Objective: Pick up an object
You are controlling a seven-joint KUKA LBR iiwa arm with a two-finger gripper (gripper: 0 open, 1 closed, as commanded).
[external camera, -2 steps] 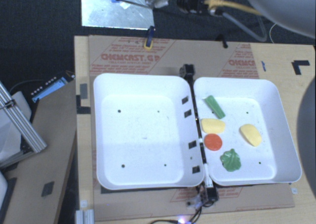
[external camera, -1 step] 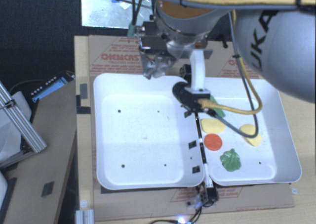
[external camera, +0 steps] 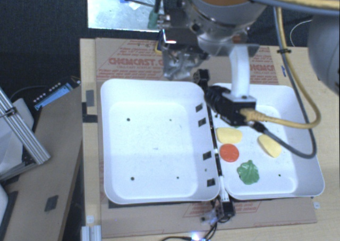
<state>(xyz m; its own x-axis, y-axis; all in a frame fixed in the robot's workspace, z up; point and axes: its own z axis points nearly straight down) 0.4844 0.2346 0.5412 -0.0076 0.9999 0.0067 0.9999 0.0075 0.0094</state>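
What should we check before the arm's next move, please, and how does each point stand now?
1. Things to pick: ok. The right bin holds a yellow piece, a red disc, a green piece and a yellow wedge.
2. Spacing for a single grasp: cannot tell. The yellow piece and the red disc lie close, perhaps touching.
3. Gripper over a target: not ok. The gripper is at the far rim of the left bin, away from all four.
4. Gripper free of load: cannot tell.
5. Wedge approach: ok. It lies apart from the others.
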